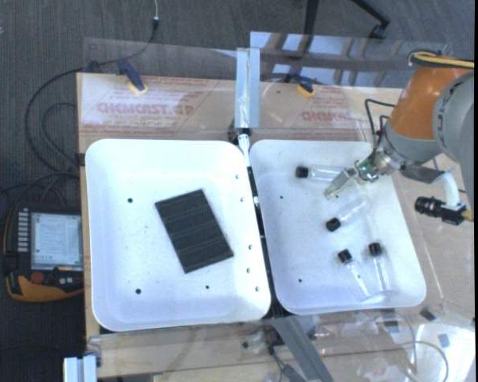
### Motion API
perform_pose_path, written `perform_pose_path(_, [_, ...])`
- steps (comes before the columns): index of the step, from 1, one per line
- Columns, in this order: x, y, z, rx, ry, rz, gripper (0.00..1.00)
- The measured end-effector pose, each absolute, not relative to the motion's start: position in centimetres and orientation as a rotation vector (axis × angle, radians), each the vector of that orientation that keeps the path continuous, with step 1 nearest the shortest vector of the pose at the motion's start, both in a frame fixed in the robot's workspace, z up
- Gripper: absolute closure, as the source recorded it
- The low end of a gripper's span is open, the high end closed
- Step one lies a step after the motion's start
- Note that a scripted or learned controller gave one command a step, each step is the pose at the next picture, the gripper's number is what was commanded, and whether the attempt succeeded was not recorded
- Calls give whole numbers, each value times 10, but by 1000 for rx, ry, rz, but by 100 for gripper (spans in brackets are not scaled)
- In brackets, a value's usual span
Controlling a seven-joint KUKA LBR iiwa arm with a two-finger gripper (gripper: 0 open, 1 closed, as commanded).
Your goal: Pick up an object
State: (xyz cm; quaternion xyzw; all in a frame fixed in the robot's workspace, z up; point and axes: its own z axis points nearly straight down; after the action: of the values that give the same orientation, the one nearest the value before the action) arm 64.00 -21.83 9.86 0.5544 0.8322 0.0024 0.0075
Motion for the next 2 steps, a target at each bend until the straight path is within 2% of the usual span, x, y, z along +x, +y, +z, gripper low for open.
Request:
perform_pose_path(1, [623, -166, 90, 1753, 2593, 3, 0])
perform_pose_path(2, [625, -166, 100, 1750, 2590, 5, 100])
